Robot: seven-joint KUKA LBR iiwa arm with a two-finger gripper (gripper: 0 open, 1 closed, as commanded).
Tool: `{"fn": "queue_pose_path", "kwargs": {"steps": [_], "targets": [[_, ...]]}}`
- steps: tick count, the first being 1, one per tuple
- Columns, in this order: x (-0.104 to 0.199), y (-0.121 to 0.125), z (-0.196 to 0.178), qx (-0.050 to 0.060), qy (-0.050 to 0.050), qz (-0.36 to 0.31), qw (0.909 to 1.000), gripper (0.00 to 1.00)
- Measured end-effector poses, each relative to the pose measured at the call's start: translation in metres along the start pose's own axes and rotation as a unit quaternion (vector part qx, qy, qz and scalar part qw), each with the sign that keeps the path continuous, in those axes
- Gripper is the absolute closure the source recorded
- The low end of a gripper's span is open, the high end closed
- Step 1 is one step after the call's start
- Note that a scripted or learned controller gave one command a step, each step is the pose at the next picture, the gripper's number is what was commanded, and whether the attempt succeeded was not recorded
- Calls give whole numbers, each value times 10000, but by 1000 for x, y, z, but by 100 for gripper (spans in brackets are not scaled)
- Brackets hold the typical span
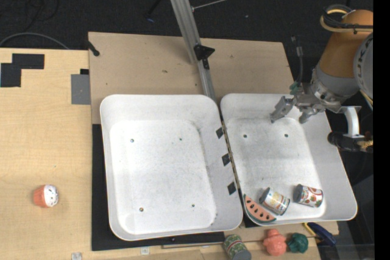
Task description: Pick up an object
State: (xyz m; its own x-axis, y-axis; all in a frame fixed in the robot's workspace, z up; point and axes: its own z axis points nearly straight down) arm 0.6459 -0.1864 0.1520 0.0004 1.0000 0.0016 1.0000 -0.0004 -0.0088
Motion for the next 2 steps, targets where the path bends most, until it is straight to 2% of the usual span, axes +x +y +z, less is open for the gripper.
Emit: {"fn": "queue_pose_path", "kwargs": {"steps": [1, 2], "targets": [[4, 9, 51, -2, 3, -22, 10000, 0], [5, 8, 62, -14, -1, -29, 10000, 0]]}}
